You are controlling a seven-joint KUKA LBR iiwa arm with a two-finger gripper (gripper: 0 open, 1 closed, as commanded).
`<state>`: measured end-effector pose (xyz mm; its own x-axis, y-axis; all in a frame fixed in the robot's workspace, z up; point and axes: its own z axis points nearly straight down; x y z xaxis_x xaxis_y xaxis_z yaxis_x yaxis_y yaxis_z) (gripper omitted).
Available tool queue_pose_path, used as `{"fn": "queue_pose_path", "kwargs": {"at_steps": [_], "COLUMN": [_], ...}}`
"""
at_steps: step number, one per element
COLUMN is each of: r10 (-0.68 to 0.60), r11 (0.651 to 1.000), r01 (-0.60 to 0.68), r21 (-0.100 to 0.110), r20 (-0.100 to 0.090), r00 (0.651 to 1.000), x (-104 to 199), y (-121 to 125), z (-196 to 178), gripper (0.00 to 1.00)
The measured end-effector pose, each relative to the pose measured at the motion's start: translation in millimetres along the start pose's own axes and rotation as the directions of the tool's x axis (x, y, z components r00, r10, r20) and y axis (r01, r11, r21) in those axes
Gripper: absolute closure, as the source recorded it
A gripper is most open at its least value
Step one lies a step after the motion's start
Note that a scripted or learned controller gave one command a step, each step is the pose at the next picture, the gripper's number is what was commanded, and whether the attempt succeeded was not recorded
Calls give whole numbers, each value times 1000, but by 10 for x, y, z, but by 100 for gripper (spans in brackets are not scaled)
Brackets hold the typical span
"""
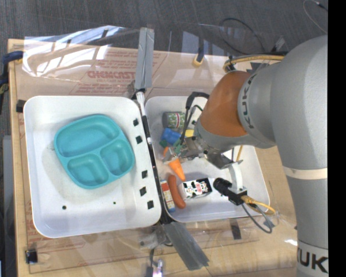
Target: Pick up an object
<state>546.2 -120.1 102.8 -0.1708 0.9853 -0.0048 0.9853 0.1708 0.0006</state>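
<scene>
With my gripper point(181, 150) low in the right bin point(254, 172), grip state untellable, the carrot point(176, 167) at its six o'clock looks light, stiff, slick: pinch mid-body.

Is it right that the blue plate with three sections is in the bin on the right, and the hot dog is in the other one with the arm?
Not quite. The camera view shows the blue plate in the left bin. The hot dog does lie in the other bin, where the arm reaches.

Teal divided plate point(94, 150) looked smooth matt plastic; white bins point(40, 206) glossy plastic; bench point(279, 235) pale wood w/ clear film.
</scene>
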Motion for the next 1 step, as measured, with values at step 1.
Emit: {"fn": "queue_pose_path", "kwargs": {"at_steps": [1], "r10": [-34], "r11": [999], "r01": [34], "r21": [1], "r20": [-5], "r00": [999], "x": [51], "y": [-186], "z": [-822], "gripper": [100]}}
